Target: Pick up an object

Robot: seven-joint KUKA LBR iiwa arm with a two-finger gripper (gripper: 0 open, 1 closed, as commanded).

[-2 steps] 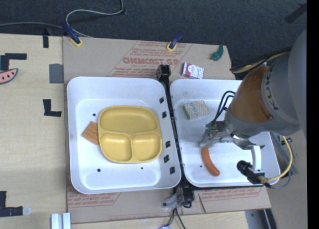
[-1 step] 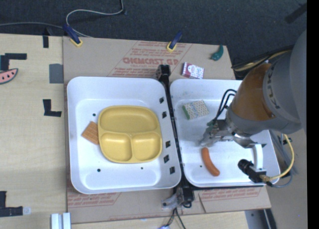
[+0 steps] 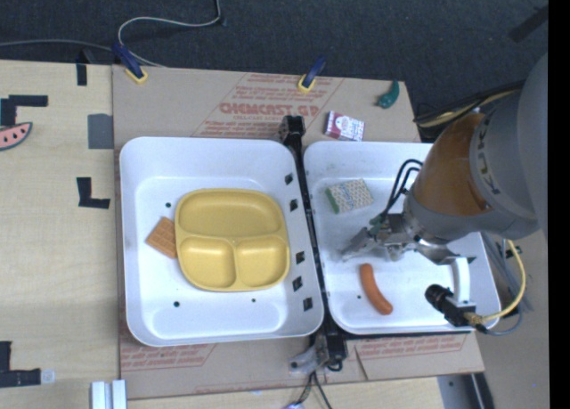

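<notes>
At the near edge of the worktop point(image 3: 53, 247) a black clamp point(image 3: 322, 349) sits at the seam where the two white bins meet. In the right bin point(image 3: 401, 320) an orange sausage-shaped piece point(image 3: 375, 289) lies on the floor near the front wall, its long axis running on a slant, one end pointing up and left toward the tool, the other down and right toward the bin's near rim. Just beyond its upper end the tool point(image 3: 356, 247) hangs low over the bin floor, its metal fingers reaching left and splayed fairly wide, with nothing between them; it sits close to the sausage piece, but whether they touch I cannot tell. The grey arm point(image 3: 499, 175) with its orange band rises behind it on the right. Farther back in the same bin lies a small green-patterned packet point(image 3: 349, 194), tilted. The left bin point(image 3: 142, 309) holds a yellow divided plate point(image 3: 233, 238), with a tan cracker-like square point(image 3: 162, 238) tucked under its left edge. Beyond the bins, on the brown cardboard sheet point(image 3: 178, 104), a small red-and-white packet point(image 3: 343, 126) lies flat, and red lettering reads "CHEMCAST GP". Two yellow-and-blue clips point(image 3: 132, 64) pin the sheet's far edge, and a small green object point(image 3: 388, 94) rests near the far right corner.
</notes>
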